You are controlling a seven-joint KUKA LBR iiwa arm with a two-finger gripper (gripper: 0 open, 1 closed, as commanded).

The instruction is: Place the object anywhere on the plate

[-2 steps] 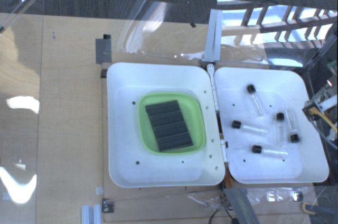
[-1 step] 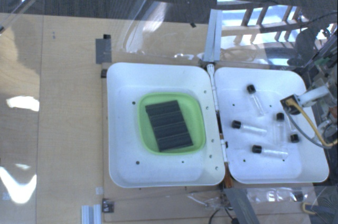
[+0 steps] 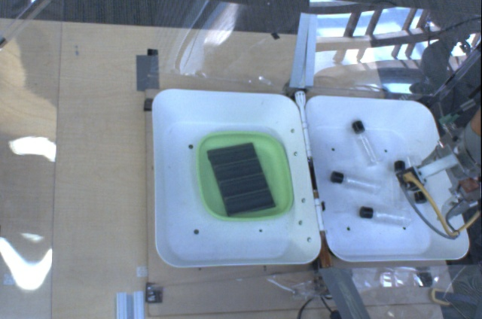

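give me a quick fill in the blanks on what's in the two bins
1. The plate is ___ in colour.
2. The dark ridged block lies on the ___.
3. The plate sits in the bin on the view's ___.
4. The clear vials in the other bin have ___ caps.

Missing words: green; plate; left; black.
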